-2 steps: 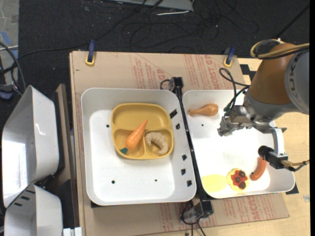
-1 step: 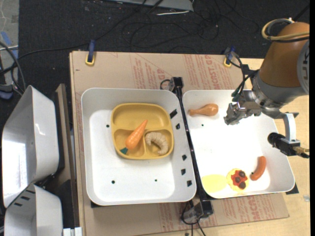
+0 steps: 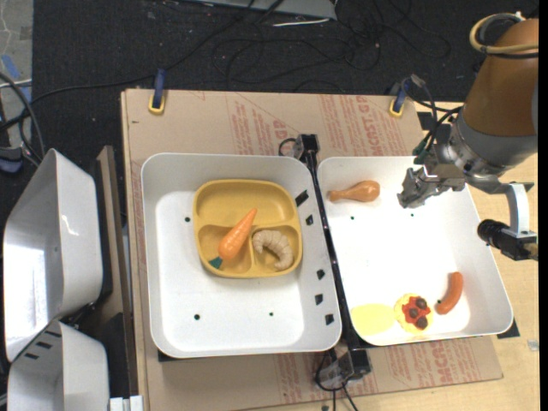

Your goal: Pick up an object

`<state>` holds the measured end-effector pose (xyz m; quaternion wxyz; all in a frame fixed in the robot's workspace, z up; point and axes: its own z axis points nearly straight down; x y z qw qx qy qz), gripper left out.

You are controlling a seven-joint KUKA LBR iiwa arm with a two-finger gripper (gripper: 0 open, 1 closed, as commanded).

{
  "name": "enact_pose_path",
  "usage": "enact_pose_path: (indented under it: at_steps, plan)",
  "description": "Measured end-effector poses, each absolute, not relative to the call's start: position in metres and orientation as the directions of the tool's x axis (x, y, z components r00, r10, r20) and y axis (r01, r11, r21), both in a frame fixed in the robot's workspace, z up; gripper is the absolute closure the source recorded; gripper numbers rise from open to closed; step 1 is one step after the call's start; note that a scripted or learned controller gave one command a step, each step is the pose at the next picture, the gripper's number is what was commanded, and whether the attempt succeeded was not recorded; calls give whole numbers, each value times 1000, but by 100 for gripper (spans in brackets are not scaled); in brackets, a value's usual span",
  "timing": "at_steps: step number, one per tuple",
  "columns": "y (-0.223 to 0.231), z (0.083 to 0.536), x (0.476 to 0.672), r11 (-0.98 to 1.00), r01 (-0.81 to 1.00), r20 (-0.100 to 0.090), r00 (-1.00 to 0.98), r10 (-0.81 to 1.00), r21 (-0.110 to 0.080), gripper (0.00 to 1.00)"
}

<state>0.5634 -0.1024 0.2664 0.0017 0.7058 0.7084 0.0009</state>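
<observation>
The arm (image 3: 505,84) has a wide orange band, round in shape, with a thin pale ring along its top edge. Under the band the wrist is grey metal with a smooth, shiny surface. Thin dark cables (image 3: 437,114) run beside the wrist, and some small green and blue parts sit near them. The gripper (image 3: 414,192) is dark grey and black, made from small angular blocks. A white bracket (image 3: 519,208) with a black part (image 3: 507,238) at its end is seen beside the wrist.

Bright even overhead light, soft shadows, glare on white bins (image 3: 171,315), slightly grainy
</observation>
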Motion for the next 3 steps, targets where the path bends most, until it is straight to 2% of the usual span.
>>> enact_pose_path:
  at_steps: [2, 3]
  plan:
    - [3, 268, 561, 9, 1000, 1, -9, 1000, -1, 100]
    - [61, 247, 562, 8, 1000, 1, -8, 1000, -3, 100]
